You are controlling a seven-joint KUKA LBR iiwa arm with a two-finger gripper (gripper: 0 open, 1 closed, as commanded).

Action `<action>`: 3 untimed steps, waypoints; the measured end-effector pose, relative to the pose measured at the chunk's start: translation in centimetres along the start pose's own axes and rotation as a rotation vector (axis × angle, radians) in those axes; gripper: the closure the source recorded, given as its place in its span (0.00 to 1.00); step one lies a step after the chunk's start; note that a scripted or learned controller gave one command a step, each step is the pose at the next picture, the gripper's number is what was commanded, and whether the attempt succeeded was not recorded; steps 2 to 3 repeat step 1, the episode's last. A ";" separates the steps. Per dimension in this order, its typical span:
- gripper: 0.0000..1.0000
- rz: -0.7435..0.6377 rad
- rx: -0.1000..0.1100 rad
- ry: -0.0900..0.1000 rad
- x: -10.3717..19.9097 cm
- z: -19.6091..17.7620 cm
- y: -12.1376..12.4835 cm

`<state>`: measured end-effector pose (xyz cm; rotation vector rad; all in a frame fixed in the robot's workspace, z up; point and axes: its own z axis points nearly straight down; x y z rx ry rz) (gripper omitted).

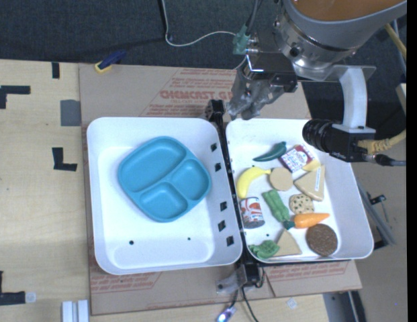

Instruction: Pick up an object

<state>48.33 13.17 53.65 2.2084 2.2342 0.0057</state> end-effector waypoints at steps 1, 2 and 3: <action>1.00 0.007 0.004 -0.002 2.6 0.2 0.1; 1.00 0.007 0.004 -0.002 2.6 0.2 0.1; 1.00 0.007 0.004 -0.002 2.6 0.2 0.1</action>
